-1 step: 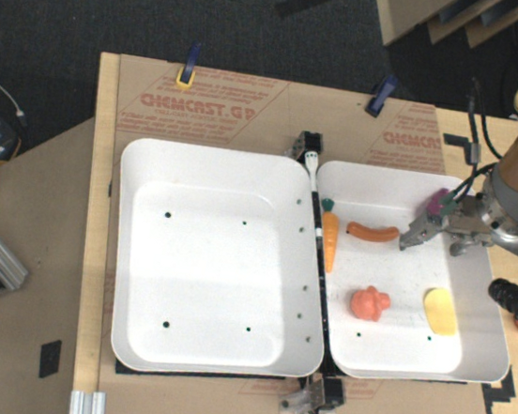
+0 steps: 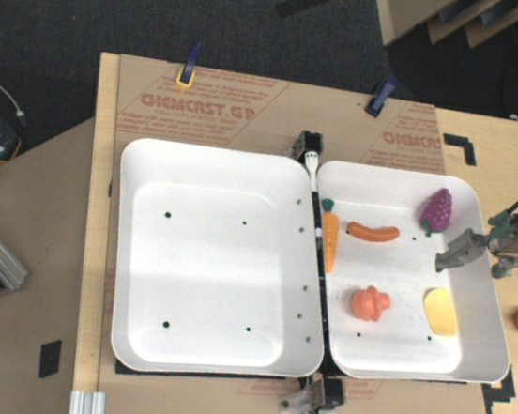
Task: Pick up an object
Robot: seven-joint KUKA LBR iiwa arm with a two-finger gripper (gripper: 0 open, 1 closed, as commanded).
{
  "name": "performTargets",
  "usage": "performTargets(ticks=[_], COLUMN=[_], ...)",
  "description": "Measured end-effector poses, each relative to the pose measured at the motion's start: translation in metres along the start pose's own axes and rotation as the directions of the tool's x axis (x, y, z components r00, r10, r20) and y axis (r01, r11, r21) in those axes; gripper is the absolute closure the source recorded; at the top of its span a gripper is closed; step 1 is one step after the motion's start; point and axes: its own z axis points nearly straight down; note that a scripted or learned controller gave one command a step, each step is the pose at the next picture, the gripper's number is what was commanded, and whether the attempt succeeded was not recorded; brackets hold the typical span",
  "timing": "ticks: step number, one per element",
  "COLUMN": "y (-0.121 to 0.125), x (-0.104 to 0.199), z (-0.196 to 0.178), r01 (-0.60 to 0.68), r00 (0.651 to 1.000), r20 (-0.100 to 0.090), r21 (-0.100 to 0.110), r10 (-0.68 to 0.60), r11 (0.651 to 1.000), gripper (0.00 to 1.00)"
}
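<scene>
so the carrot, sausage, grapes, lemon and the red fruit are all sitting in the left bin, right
Not quite: they lie in the right bin, as the camera view shows. The carrot, sausage, grapes, lemon and red fruit are all there, with the carrot along its left wall.

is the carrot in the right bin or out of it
In. The carrot lies inside the right bin, lengthwise against its left wall, beside the sausage.
</scene>
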Motion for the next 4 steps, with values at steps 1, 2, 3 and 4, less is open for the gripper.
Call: performTargets(ticks=[1, 2, 3, 4], y=[-0.004, 0.004, 0.004, 0.004], x=[-0.092, -0.06, -0.011, 0.048], z=[0.092, -0.076, -0.217, -0.235], r01=[-0.009, 0.004, 0.005, 0.008], r00=[1.0, 1.0, 1.0, 1.0], r20=[-0.002, 0.004, 0.002, -0.002], r21=[0.019, -0.009, -0.008, 0.003], r10=[0.009, -0.004, -0.005, -0.008], r11=[1.0, 1.0, 1.0, 1.0], gripper=[0.0, 0.0, 0.0, 0.0])
